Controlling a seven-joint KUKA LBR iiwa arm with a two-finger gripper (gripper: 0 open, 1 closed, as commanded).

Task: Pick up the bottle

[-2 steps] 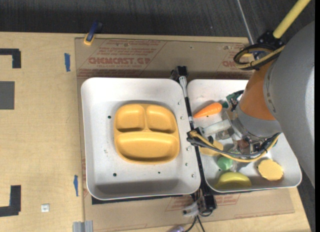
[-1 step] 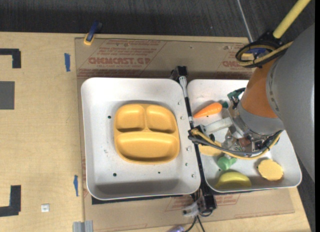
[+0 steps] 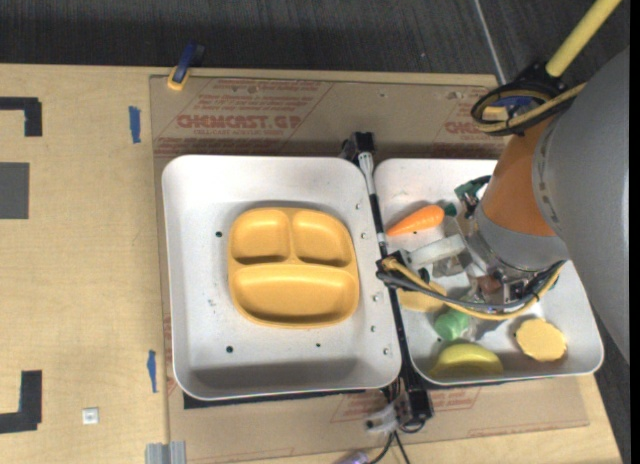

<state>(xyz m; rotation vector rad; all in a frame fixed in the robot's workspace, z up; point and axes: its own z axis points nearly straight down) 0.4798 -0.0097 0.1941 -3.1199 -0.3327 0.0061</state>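
Camera view: hand (image 3: 470,277) sits low in right bin (image 3: 585,337) amid clutter — grip state unclear; centre on the bottle, avoiding carrot (image 3: 415,220).

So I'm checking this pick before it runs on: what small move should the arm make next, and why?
Probably a short lift straight up to clear the view. The gripper is low in the right bin, among the carrot, green piece and yellow pieces, and the arm hides what lies beneath, so no bottle can be confirmed.
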